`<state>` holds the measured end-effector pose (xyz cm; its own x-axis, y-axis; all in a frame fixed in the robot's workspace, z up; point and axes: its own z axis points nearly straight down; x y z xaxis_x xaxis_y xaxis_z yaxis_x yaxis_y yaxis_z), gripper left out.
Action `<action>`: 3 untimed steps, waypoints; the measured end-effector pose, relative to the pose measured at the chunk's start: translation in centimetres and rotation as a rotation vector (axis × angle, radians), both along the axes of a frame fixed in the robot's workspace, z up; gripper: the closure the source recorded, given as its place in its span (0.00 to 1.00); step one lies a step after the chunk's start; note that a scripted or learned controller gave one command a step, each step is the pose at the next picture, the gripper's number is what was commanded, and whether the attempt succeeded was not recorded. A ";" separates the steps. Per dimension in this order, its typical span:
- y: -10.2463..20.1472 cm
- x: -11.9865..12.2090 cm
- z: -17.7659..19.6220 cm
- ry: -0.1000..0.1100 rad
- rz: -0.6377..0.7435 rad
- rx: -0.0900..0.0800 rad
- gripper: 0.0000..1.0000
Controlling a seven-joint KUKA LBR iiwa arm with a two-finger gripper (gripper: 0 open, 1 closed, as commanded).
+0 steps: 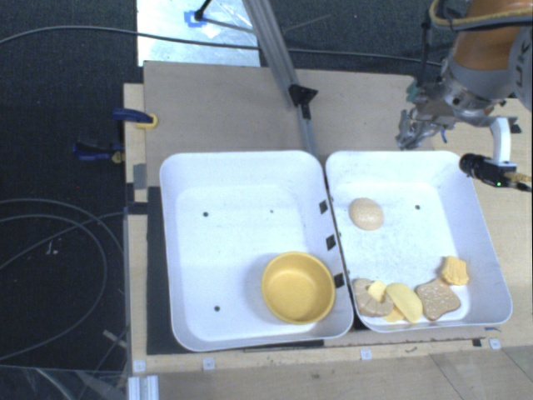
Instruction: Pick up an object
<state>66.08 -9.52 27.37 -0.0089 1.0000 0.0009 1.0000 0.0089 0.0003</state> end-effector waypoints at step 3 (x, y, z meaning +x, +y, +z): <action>15.8 -5.6 0.0 0.001 0.001 0.001 1.00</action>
